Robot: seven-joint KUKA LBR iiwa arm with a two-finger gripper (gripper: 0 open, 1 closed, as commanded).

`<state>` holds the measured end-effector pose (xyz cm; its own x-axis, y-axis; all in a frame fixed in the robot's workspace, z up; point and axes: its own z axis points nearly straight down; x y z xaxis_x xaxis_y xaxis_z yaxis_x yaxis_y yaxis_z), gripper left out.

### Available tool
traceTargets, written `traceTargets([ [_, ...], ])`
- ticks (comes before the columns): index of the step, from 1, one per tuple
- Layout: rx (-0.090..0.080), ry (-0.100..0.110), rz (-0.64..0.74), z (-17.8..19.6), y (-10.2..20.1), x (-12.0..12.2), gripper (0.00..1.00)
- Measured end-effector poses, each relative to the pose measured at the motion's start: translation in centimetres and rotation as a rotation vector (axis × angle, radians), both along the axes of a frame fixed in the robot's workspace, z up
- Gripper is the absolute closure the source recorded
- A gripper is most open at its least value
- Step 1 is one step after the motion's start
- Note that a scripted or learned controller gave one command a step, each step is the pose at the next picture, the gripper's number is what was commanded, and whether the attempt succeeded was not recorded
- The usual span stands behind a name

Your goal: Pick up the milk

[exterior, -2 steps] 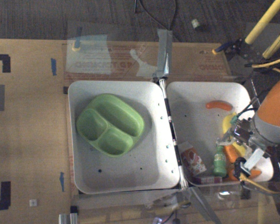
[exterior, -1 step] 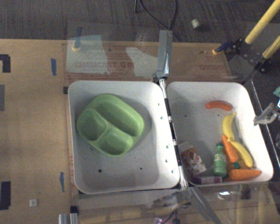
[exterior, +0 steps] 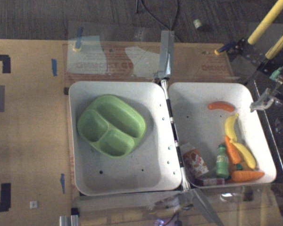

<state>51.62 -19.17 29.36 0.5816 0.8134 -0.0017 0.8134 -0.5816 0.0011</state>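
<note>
Approaching: this is the step in hand, by my judgement; nothing is lifted and the milk lies untouched in the right bin.
Camera view, gripper: a grey metal part at the right bin's far right rim looks like the gripper; it is small and partly cut off, so this is not certain.
Gripper state: I cannot tell whether it is apart or together; nothing is seen held in it.
Milk: a small carton with a red picture, lying tilted in the near left corner of the right bin, close against the left wall.
Neighbours: a green bottle stands just right of the milk; carrots and bananas lie further right; a sausage lies far.
Left bin: holds a green plate, no part of the task.
Milk relative to gripper: well apart, the milk near and left, the gripper far and right, across the bin.
Next move: likely a travel left and nearer, then a descent over the carton, lined up across its narrow side.
Risk: the wall and bottle leave little room on either side.
</note>
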Motion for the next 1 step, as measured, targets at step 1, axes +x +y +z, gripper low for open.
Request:
traceTargets([
  [1, 0.014, -0.003, -0.088, -19.19, 0.99, -3.42, 0.00],
])
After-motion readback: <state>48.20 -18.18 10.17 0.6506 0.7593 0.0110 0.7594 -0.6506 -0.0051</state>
